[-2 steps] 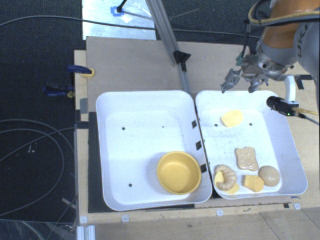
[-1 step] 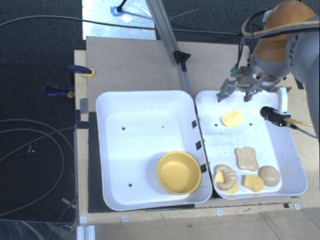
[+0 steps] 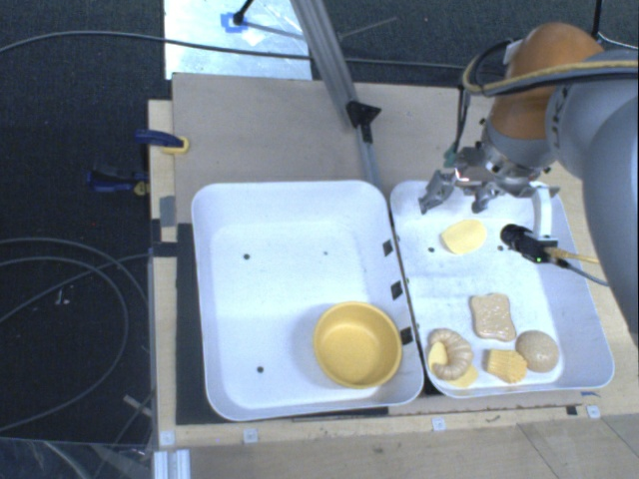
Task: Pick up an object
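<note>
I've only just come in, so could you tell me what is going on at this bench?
The grey arm reaches in from the right, its tool open above the far end of the right bin, just beyond a pale yellow slice. It holds nothing. Four more food pieces lie at the near end, and a yellow bowl sits in the left bin.

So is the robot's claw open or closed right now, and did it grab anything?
Gripper: open, nothing between its fingers. It hangs above the far end of the right bin, near the pale yellow piece.
</note>
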Tool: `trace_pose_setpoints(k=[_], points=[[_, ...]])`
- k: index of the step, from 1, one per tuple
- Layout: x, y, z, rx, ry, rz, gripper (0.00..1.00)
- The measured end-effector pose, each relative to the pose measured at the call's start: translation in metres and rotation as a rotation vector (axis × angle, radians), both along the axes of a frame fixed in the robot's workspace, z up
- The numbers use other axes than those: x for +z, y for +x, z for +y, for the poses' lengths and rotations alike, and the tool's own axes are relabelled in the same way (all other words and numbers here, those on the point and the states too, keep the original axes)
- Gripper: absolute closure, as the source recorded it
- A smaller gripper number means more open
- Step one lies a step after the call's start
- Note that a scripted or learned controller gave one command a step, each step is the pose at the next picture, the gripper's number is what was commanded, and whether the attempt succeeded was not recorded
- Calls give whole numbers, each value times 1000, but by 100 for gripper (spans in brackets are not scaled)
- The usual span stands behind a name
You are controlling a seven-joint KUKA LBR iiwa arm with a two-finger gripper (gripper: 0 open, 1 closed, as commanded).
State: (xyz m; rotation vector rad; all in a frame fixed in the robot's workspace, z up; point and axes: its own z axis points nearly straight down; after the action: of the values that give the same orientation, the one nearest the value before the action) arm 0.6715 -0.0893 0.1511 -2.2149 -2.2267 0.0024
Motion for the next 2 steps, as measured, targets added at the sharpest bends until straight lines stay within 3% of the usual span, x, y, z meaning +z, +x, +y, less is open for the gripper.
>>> trace_pose_setpoints(k=[1, 2], points=[[-57, -6, -7, -4, 0, 1, 0], [-42, -4, -7, -3, -1, -7, 100]])
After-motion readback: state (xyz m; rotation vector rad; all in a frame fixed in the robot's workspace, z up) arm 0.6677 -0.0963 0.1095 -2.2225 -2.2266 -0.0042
